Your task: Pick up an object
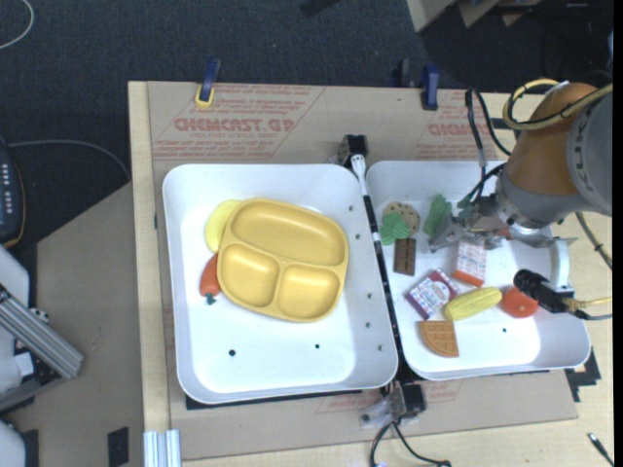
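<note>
My gripper (451,232) reaches in from the right and hangs low over the upper middle of the right bin (560,353). It is just beside a dark green toy (437,212) and above a white and red packet (470,259). Close by lie a brown chocolate bar (405,256), a cookie (400,211) with a green leafy piece (393,229) on it, a purple packet (429,294), a yellow corn cob (473,303), a red tomato (521,305) and an orange waffle wedge (439,338). I see nothing held in the gripper.
The left bin (282,368) holds a yellow compartment plate (282,259), with a yellow piece (218,224) half under its left edge and a red-orange pepper (209,278) beside it. A raised divider (375,261) separates the bins.
</note>
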Robot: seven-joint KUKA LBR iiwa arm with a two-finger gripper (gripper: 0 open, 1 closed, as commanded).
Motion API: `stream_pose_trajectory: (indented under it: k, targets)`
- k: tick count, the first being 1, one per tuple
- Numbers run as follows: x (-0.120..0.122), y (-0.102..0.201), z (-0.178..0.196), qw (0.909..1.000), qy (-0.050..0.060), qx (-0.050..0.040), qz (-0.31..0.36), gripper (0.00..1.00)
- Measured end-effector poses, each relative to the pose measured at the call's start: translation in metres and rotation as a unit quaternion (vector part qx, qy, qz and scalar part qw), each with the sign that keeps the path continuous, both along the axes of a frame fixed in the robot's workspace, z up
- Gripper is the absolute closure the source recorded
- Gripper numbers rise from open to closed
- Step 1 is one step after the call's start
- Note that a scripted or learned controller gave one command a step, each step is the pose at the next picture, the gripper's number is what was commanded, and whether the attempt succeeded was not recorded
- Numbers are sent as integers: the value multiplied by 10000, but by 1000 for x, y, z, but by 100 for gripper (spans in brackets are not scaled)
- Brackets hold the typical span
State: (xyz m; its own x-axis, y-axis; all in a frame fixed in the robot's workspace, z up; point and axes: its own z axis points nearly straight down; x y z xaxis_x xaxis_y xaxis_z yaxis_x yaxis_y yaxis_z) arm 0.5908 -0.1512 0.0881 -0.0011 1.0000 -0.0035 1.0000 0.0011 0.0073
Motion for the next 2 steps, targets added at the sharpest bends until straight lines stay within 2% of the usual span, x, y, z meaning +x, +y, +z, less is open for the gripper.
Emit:
stream_pose_trajectory:
  k: [1, 2]
  targets:
    - [2, -2, 14, 10000, -39, -24, -11, 100]
    - [-1, -5, 77, 10000, 0, 5, -8, 100]
